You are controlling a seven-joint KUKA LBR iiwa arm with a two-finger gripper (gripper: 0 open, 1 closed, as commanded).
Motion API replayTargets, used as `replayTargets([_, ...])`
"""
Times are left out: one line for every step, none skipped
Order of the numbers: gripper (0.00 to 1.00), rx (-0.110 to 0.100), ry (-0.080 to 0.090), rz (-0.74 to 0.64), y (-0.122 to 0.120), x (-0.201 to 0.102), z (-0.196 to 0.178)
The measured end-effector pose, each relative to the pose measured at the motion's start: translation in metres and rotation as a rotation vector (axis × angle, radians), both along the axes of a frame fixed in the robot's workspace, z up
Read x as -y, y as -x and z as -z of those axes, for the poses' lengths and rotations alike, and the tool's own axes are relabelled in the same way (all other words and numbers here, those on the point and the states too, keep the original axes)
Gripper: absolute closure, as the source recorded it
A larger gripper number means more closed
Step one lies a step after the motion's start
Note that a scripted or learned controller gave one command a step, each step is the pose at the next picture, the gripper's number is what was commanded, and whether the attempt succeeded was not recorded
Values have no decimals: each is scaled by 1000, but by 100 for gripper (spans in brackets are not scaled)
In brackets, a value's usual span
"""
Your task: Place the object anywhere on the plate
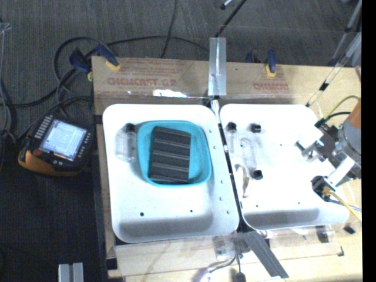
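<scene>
We see the dark ribbed block (170, 154) lying flat on the blue plate (200, 163) in the left bin (164, 219). It sits roughly centred, with plate rim showing on all sides. A clear bottle (124, 141) with a black cap lies just beside the plate's left edge, its body nearly lost against the white bin floor. The gripper (312, 150) sits over the right side of the right bin (282, 207), well apart from the plate. From this angle it reads as a cluster of pale and dark parts, so we can't tell whether it is spread or pressed together, and nothing is visibly pinched in it. The arm (354, 128) is cut off by the right frame edge, with only a bit of grey and orange in view. Near the right bin's left wall we count three small black caps (255, 128). The transparent bodies attached to them are hard to make out, so we can't say how many separate pieces there are or how they lie. Red lettering on the board at the back of the counter (147, 80) is too blurred to read. An orange-edged handheld unit (56, 144) with a lit screen lies on the floor left of the counter, and its display is illegible.
</scene>
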State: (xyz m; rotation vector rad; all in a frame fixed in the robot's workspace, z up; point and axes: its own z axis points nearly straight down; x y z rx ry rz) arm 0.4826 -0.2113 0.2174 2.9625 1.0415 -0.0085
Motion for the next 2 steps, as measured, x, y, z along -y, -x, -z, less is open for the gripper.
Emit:
replayTargets([0, -2, -3, 88, 0, -74, 34])
replayTargets([0, 1, 0, -178, -1, -17, -104])
